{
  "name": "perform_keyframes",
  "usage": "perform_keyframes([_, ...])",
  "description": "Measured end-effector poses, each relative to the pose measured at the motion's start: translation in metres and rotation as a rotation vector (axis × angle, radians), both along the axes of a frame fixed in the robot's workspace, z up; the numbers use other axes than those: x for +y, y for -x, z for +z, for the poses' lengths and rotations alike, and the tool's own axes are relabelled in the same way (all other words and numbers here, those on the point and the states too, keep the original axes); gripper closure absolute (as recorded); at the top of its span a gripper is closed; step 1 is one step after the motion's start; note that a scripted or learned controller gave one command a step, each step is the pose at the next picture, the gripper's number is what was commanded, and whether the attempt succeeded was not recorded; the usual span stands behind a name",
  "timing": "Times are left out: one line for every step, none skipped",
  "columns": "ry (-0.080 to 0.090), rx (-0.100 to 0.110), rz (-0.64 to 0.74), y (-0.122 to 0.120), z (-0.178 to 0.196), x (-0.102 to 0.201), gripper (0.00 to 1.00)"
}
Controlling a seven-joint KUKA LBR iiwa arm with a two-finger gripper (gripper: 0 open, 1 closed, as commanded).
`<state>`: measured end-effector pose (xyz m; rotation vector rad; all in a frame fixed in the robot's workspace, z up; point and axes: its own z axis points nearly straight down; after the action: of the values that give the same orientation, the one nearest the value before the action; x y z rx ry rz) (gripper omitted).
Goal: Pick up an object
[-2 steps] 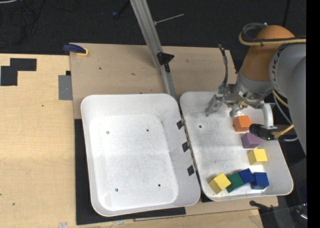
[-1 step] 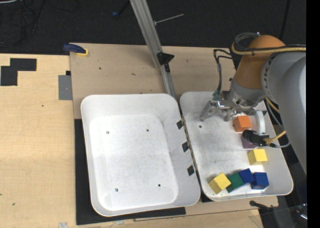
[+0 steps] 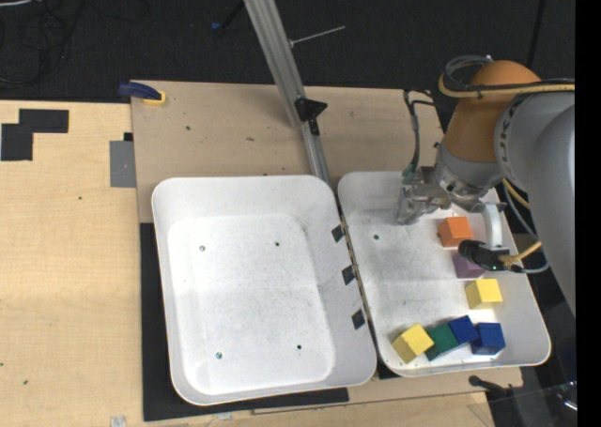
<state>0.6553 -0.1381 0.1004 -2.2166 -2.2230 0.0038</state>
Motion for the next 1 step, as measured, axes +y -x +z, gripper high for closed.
perform_keyframes([0.0, -0.006, -0.002, -0.0025, 0.0429, 0.0009, 1.0])
